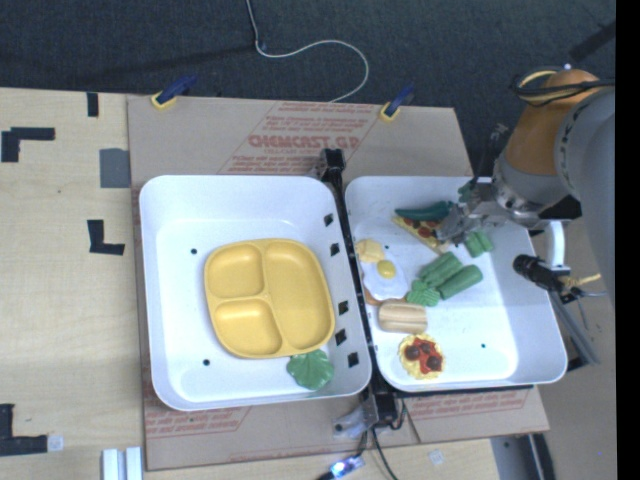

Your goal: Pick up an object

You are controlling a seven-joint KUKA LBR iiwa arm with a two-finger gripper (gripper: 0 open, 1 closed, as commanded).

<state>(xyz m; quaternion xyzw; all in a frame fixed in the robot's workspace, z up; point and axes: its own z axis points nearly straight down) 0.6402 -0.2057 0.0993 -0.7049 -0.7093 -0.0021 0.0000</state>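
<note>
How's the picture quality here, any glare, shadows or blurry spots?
Camera view: even, soft light; the yellow plate shows mild sheen, not glare; the white bins look bright but keep detail; faint shadows under the toy food; the gripper area is slightly soft, so small details there are hard to read.

Light is even and fairly bright, falling from above. The white bins (pixel 160 268) look slightly washed out, with soft grey shadows along their inner walls. The yellow tray (pixel 268 296) casts only a thin shadow. Focus is soft throughout; small items beside the hand (pixel 462 220) blur together.
</note>
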